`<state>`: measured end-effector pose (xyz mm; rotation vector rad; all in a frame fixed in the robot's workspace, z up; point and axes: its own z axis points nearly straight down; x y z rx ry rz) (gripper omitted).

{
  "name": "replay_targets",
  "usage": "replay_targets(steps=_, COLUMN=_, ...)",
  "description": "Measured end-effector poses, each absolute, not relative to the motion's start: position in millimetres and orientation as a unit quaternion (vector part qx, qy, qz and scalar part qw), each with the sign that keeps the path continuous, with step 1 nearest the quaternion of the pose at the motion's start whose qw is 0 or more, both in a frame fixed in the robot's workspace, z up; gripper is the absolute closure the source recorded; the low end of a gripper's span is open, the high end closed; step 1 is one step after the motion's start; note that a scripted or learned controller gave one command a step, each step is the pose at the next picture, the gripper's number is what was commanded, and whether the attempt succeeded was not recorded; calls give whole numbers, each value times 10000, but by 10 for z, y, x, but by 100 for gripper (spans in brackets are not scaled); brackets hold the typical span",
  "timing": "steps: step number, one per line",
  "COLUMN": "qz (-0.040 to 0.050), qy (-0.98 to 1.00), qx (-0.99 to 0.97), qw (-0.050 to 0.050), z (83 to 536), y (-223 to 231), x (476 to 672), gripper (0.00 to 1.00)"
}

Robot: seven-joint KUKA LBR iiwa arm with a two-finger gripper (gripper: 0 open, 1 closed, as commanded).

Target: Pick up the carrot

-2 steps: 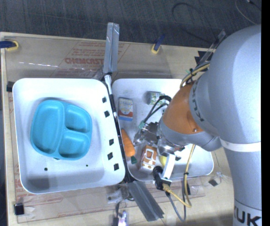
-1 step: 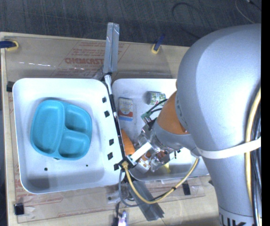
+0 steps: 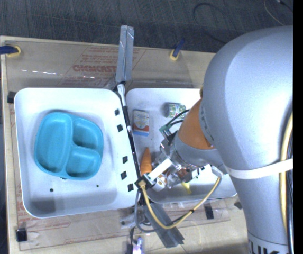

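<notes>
**A:** What sits closest to the camera, at the bottom of the view?

**B:** The front edge of a wooden bench (image 3: 88, 232), with a yellow cable (image 3: 164, 220) looping below the right bin. Just above that loop is the gripper (image 3: 164, 176), low over the front left part of the right bin (image 3: 156, 97). Its wrist hardware, with a white block and wires, hides the tips, so I cannot tell whether it is released or clenched.

**A:** And the carrot?

**B:** The carrot (image 3: 146, 160) lies in the right bin, close to the bin's left wall, a short orange shape pointing roughly away from the camera. It is just beside the gripper, at its upper left. Whether they touch cannot be made out.

**A:** What about the arm?

**B:** The grey arm (image 3: 251, 120) comes in from the right and covers much of the right bin; an orange band (image 3: 193, 128) shows above the wrist.

**A:** Further back?

**B:** A small card-like packet (image 3: 140, 121) lies in the right bin beyond the carrot, and a small greenish item (image 3: 175, 109) lies beyond that to the right. In the left bin (image 3: 29, 102) rests a blue divided tray (image 3: 69, 144) with three compartments. At the bench's far edge is clear sheeting with red lettering (image 3: 95, 62)
</notes>
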<state>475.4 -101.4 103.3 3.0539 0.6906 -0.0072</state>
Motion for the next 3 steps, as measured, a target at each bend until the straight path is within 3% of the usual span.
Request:
replay_targets(steps=1, qz=-9, qy=3850, qx=9229, qw=-18, z=1909, y=-606, x=4766, gripper=100)
replay_targets(steps=2, qz=2, qy=2657, qx=9641, qw=-3, z=1216, y=-949, x=4768, gripper=100)
replay_targets(steps=3, qz=-9, qy=4156, qx=9095, qw=-16, z=1908, y=-890, x=4764, gripper=100)
